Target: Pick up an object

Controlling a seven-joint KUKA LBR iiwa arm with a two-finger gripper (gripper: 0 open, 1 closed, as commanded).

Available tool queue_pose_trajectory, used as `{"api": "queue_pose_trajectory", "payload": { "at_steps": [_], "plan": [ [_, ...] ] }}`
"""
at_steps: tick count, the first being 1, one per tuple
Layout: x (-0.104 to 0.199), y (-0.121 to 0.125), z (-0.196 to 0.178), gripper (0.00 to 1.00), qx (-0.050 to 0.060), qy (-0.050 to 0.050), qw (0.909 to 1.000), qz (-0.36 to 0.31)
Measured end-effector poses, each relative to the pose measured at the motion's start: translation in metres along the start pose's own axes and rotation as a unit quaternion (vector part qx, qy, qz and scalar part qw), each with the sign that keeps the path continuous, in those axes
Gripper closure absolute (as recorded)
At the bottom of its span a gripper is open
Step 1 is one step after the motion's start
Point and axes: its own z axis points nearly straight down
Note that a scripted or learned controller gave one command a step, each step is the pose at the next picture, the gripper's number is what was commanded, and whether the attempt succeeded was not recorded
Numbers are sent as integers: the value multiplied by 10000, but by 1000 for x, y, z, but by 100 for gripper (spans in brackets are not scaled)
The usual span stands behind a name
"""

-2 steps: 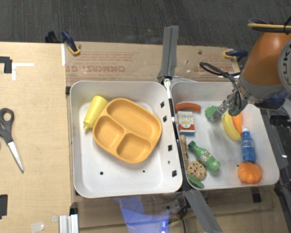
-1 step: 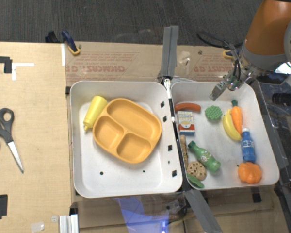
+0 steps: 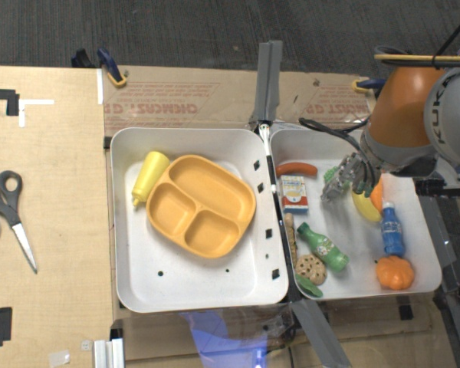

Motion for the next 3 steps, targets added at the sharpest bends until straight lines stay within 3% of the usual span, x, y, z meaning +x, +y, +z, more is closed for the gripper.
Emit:
{"api": "queue_pose_trajectory", "payload": {
  "at_steps": [1, 2, 3],
  "plan": [
    [0, 0, 0, 0, 0, 2, 10000, 1],
    [-13, -55, -1, 0, -2, -8, 9962, -871],
    [-54, -70, -1, 0, -5, -18, 9973, -741]
  ]
}}
